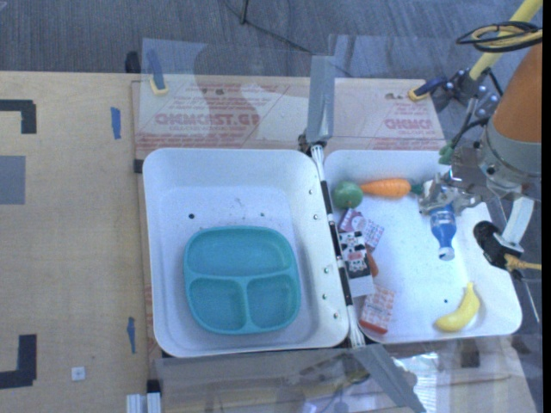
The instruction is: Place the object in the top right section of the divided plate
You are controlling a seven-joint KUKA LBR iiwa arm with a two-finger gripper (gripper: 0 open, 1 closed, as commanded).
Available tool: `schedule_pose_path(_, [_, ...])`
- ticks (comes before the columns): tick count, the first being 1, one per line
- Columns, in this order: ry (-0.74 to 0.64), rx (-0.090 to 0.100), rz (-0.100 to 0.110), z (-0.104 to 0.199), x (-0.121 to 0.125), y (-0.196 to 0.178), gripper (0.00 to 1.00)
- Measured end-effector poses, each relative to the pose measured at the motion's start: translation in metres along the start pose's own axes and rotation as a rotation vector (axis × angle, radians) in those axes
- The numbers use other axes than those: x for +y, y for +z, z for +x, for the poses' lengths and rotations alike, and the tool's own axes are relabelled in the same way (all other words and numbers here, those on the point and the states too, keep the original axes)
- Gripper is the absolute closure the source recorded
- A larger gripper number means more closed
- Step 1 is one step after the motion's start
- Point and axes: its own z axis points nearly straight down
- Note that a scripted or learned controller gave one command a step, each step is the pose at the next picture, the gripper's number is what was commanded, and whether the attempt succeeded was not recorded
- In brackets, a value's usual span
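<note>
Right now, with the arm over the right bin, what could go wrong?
1. The tool sits above the blue bottle, close to the carrot; a grab may nudge one or slip off.
2. The teal divided plate lies in the left bin; carrying anything across the divider risks a drop.
3. Packets crowd that divider and could be dragged.

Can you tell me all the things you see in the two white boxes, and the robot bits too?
plate: one, teal, three sections, in left bin
carrot: one, orange, top of right bin
green ball: one, beside carrot
bottle: one, blue, right bin, below the tool
banana: one, yellow, lower right corner
packets: a few, red, white and dark, along right bin's left wall
bins: two, white, side by side
arm: one, grey and orange, right edge
tool: one, above bottle
</note>
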Motion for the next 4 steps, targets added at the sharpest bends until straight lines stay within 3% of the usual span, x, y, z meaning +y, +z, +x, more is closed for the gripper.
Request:
schedule_pose_path(1, [-0.242, 0.000, -0.004, 0.080, 0.035, 0.002, 1.00])
schedule_pose_path(2, [-0.681, -0.001, -0.006, 0.164, 0.008, -0.037, 1.00])
schedule_pose_path(3, [-0.733, -0.002, -0.002, 0.289, -0.047, -0.012, 1.00])
schedule_pose_path(4, [-0.903, -0.001, -0.002, 0.210, -0.092, 0.000, 1.00])
